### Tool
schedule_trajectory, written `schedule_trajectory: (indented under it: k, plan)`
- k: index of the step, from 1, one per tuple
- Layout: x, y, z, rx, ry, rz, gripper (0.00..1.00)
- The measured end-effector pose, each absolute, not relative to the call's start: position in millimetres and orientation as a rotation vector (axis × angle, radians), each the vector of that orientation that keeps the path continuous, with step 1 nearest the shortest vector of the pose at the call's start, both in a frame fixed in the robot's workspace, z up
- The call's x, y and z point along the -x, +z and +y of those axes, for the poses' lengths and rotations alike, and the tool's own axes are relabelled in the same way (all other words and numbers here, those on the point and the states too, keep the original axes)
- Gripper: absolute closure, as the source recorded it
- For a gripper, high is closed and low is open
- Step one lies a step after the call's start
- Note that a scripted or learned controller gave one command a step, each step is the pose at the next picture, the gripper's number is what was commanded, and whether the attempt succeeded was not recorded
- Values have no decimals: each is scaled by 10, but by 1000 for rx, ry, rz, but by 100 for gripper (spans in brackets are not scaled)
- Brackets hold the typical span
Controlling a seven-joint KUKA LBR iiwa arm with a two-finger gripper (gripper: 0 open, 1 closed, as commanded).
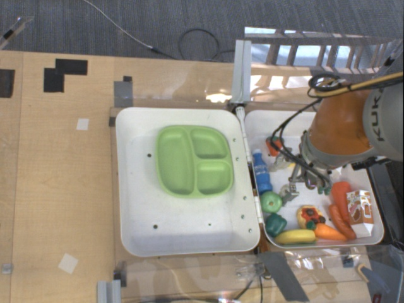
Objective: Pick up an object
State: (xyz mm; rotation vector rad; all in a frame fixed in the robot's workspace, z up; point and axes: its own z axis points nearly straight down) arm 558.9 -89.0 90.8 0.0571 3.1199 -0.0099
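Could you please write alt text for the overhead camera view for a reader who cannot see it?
A grey and orange robot arm reaches from the right over the right white bin, its gripper above toy foods: a green apple, banana, carrots and blue bottle. The left white bin holds a green divided plate.

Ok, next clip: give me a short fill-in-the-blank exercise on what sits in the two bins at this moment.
1. The green divided plate lies in the ____ bin of the camera view.
2. The banana at the right bin's near edge is coloured ____.
3. The plate has ____ compartments.
4. The blue bottle lies beside the wall between the bins, just above the ____ apple.

Missing words: left; yellow; three; green
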Motion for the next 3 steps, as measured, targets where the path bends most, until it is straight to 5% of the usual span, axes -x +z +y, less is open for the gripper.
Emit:
schedule_trajectory:
  k: [1, 2, 3]
  plan:
    - [-6396, 891, -863, -154, -2, 3127, 0]
    - [-5907, 897, -1011, -79, -1, 3128, 0]
    - [-6512, 880, -1082, -331, 2, 3112, 0]
